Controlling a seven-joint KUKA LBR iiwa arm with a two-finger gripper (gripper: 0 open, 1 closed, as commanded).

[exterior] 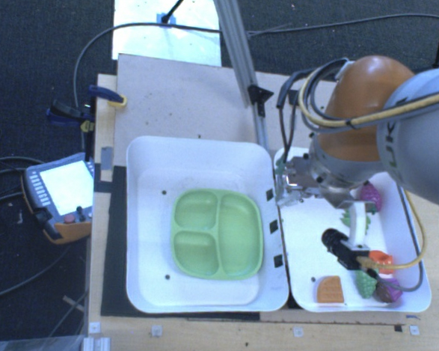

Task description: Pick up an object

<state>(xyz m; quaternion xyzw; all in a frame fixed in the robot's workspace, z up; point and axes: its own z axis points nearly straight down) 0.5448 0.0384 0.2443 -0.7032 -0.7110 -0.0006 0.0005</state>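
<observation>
My gripper (285, 188) hangs low over the far left corner of the right bin (305, 237), close to the wall shared with the left bin; the bulky wrist hides much of it. Small items lie along the right bin's right and near side. Among them are an orange block (331, 290), a green toy (365, 283), a purple piece (389, 292), a red-orange piece (379, 258), a magenta piece (370, 195) and a small green piece (347, 216). None of them is seen in the gripper.
The left bin (146, 203) holds a light green divided plate (218, 233). A teach pendant (59, 194) lies off the bench to the left. Clamps (98, 95) sit at the bench's far left corner. A metal pole (240, 45) slants in above the bins.
</observation>
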